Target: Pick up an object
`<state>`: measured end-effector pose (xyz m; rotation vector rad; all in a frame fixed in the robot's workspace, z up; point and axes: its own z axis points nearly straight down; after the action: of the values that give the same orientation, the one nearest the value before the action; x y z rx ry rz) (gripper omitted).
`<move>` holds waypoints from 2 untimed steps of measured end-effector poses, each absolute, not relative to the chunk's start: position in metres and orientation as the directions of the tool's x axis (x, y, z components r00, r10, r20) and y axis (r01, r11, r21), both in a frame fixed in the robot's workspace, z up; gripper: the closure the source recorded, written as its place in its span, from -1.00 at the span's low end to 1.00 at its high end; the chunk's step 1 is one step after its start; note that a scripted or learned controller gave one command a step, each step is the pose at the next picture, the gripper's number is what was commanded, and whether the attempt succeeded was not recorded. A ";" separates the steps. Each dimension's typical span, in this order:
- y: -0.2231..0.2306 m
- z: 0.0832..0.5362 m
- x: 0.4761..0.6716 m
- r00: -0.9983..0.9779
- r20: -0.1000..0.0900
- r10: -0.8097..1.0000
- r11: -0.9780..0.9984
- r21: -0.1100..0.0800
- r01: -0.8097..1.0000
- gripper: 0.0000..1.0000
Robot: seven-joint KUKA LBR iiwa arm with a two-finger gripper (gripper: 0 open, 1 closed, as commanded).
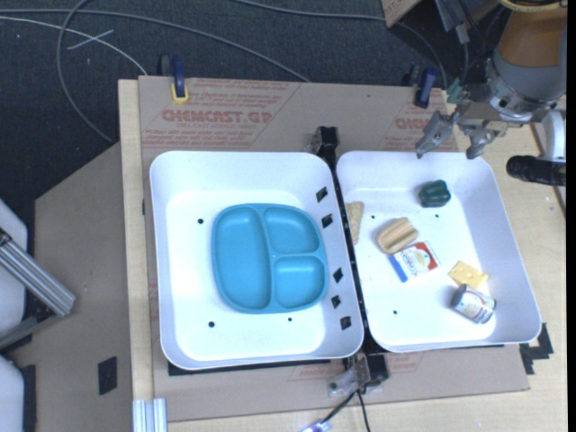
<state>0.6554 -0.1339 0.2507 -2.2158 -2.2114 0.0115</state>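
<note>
Hovering with jaws spread, gripper (450, 139) grasping nothing. Just below it, dark green object (435, 193): small, rounded, probably light and a bit slippery. Best pinched across its middle, squarely.

Slanted overhead view of both bins (171, 241)

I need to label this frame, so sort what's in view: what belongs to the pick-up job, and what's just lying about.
Belongs to the job:
- claw, open above the right bin's far edge
- right bin
- green lump
- bread roll
- red-and-white packet
- yellow wedge
- small can

Lying about:
- blue divided plate in the left bin
- clamps
- cables
</note>
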 end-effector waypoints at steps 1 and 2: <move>-0.134 0.258 0.658 0.000 0.001 1.000 0.000 -0.001 1.000 -1.00; -0.135 0.203 0.647 0.000 0.002 1.000 0.000 -0.008 1.000 -1.00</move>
<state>0.6469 -0.1347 0.2029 -2.2171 -2.2164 0.0066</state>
